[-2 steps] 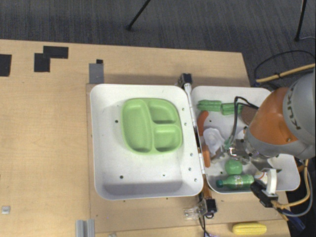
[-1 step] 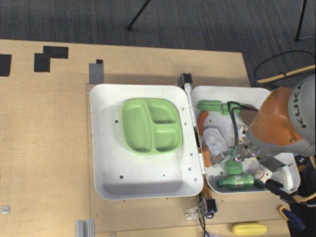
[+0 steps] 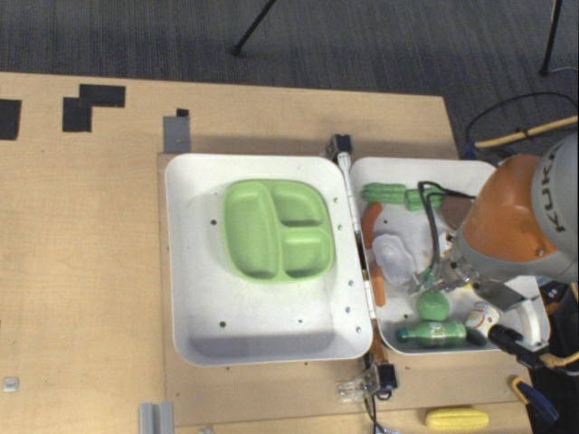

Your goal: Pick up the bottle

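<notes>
Gripper (image 3: pixel 432 278) is down in the right bin (image 3: pixel 529 319), parked over the clutter, and from my feed I can't tell what it's doing — the wrist blocks it. My best guess for the bottle (image 3: pixel 432 334) is the green one lying on its side along the near wall, just below a round green thing (image 3: pixel 433 306). That wall crowds it, so I'd come straight down. Left bin (image 3: pixel 194 242) just has the green divided tray (image 3: pixel 276 231) — out of the way.

A green divided plate (image 3: pixel 276 230) lies in the left bin (image 3: pixel 194 333); a yellow corn cob (image 3: pixel 457 417) rests on the bench (image 3: pixel 81 269).
</notes>
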Robot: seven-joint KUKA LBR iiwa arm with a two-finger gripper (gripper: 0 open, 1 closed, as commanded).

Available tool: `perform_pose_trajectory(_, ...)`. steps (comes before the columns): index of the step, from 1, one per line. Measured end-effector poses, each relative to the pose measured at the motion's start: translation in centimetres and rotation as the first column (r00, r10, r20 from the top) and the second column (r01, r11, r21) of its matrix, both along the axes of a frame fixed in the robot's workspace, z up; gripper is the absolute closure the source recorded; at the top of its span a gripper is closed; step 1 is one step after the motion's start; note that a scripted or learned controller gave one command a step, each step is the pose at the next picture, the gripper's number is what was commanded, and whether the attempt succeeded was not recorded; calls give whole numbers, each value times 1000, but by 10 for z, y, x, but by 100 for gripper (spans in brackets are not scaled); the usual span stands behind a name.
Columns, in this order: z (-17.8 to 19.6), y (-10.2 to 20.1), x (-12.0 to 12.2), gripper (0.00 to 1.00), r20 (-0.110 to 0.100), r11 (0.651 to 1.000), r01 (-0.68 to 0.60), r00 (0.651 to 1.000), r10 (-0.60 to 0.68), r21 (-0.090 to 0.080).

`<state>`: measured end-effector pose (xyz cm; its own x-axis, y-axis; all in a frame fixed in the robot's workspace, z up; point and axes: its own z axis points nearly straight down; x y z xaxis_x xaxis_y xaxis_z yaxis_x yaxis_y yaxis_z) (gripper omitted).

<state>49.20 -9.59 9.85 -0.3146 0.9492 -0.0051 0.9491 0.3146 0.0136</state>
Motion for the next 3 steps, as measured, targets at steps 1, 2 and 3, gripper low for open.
perform_pose_trajectory(1,106,48,-4,100,-11,962,272,962,-272,2)
perform_pose_trajectory(2,106,48,-4,0,-11,962,273,962,-273,1)
perform_pose_trajectory(3,-12,1,-3,0,-9,995,-100,995,100,0)
